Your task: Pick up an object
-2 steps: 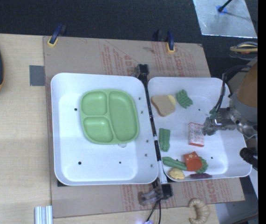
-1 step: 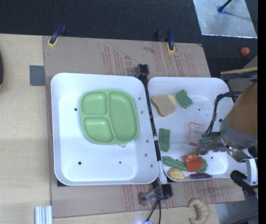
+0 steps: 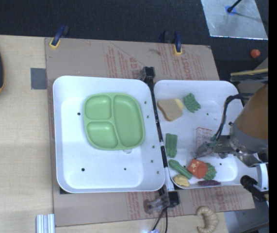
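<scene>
Reaching in from the right edge of the frame, grey arm with orange band [image 3: 255, 114] low over the right shallow white bin [image 3: 215, 87]. Gripper [image 3: 207, 148] hanging at the lower middle of that bin, dark metal fingers [image 3: 202, 150] pointing left; too blurred to tell whether spread or closed, and nothing seen between them. Just below the gripper, clustered at the bin's lower edge: red-orange toy piece [image 3: 197, 168], green leafy toy [image 3: 209, 172], long green pod-shaped toy [image 3: 179, 168], pale yellow toy [image 3: 181, 180], thin purple piece [image 3: 208, 182]. Near the bin's left wall, dark green ridged block [image 3: 171, 144]. Toward the upper part, tan bread-slice toy [image 3: 170, 109] and bumpy green toy [image 3: 192, 102]. Sitting in the left white bin [image 3: 70, 174], a light green three-compartment plate [image 3: 114, 121]. Lying on the bench at lower right, a beige curled object [image 3: 207, 218].
</scene>
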Controlling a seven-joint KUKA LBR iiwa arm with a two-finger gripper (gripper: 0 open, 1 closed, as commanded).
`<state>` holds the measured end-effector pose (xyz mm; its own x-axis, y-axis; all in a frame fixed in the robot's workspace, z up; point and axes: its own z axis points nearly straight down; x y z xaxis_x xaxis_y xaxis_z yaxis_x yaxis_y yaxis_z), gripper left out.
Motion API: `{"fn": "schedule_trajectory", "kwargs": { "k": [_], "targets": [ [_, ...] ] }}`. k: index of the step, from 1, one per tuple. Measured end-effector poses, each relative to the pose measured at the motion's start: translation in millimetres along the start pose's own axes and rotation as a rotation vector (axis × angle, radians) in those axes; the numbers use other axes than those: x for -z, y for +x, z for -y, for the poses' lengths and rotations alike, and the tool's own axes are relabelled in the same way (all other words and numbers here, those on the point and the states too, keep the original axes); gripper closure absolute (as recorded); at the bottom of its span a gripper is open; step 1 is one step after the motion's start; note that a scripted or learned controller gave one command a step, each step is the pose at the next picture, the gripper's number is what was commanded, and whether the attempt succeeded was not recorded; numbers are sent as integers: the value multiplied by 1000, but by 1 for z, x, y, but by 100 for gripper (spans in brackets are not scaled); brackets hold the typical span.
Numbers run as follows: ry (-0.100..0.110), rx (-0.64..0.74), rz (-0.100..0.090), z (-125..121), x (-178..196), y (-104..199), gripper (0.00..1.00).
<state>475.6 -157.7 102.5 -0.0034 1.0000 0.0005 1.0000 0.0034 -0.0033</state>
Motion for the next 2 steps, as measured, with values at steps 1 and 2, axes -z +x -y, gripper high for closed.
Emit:
{"fn": "schedule_trajectory", "kwargs": {
  "k": [1, 2],
  "targets": [
    [-10, 7, 1, -106, -10, 21, 0],
    [5, -2, 0, -53, -11, 1, 0]
  ]
}}
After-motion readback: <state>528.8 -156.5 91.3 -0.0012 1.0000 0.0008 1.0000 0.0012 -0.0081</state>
